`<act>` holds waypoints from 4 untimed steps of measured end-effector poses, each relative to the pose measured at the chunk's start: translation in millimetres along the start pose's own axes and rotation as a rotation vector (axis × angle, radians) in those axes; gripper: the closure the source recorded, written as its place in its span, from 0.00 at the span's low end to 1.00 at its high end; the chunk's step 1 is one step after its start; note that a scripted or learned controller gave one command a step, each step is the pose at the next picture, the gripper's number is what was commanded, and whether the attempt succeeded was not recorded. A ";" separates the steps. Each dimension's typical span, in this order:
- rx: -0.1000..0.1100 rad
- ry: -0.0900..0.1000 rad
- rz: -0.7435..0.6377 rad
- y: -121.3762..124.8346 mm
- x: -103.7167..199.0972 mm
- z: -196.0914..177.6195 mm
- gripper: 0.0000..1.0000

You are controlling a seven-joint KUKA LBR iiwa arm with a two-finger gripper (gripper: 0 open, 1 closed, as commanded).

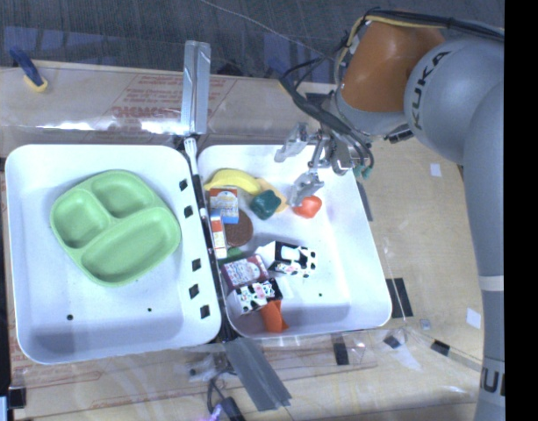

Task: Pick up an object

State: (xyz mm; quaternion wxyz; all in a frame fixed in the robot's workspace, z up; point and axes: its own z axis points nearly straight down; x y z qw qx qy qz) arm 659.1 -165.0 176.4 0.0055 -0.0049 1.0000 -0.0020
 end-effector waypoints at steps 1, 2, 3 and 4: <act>-0.006 0.013 -0.260 41.1 27.0 84.6 0.00; 0.001 0.016 -0.323 66.5 3.4 81.2 0.00; 0.009 0.009 -0.324 63.3 1.2 69.2 1.00; 0.000 -0.004 -0.219 77.6 -2.0 -48.4 1.00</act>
